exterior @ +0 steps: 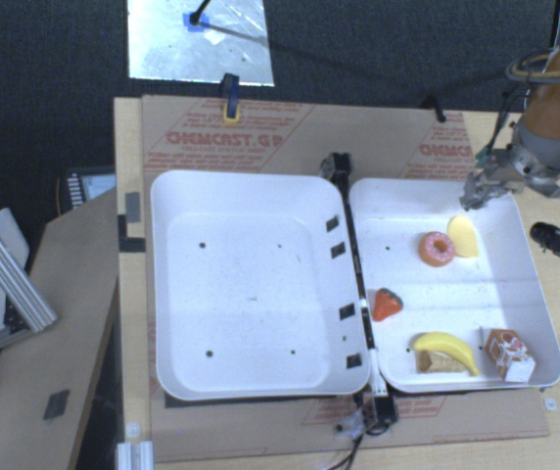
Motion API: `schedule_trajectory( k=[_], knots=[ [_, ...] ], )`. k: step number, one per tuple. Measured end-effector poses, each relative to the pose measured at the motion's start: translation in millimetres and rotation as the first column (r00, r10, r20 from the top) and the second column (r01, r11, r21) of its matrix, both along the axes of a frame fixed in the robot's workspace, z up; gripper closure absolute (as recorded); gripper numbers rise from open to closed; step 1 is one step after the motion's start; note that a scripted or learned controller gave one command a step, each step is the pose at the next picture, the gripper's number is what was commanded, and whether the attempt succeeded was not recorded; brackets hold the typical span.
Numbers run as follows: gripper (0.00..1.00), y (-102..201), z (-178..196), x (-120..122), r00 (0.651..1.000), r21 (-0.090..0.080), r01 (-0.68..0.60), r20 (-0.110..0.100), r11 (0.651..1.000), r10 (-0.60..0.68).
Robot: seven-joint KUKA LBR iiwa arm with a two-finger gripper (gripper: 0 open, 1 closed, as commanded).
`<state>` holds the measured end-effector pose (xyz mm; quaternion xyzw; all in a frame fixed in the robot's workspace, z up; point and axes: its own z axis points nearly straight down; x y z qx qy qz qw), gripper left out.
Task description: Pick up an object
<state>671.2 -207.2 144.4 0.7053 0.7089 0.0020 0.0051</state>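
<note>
The right bin (525, 292) holds a pink frosted doughnut (437, 249), a pale yellow wedge (463, 235), a red strawberry (387, 304), a yellow banana (446, 348) lying over a brown slice of bread (437, 362), and a small red-and-white box (509, 353). My gripper (477, 194) hangs at the bin's far right corner, just above and behind the yellow wedge, on the grey arm with its orange band (554, 106). I see nothing held in it.
The left bin (172, 262) sits beside the right one, with black clips (347, 262) along the shared edge. A cardboard sheet (260, 130) lies under both. A shiny metal plate (199, 25) lies beyond the bench, and an aluminium frame (1, 272) stands at left.
</note>
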Motion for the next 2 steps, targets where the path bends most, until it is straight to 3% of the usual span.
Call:
schedule_trajectory(
  k=[2],
  knots=[
    [1.00, -1, 23, 2, 1.000, -0.003, -0.003, 0.008, 1.000, 0.003]
  ],
)
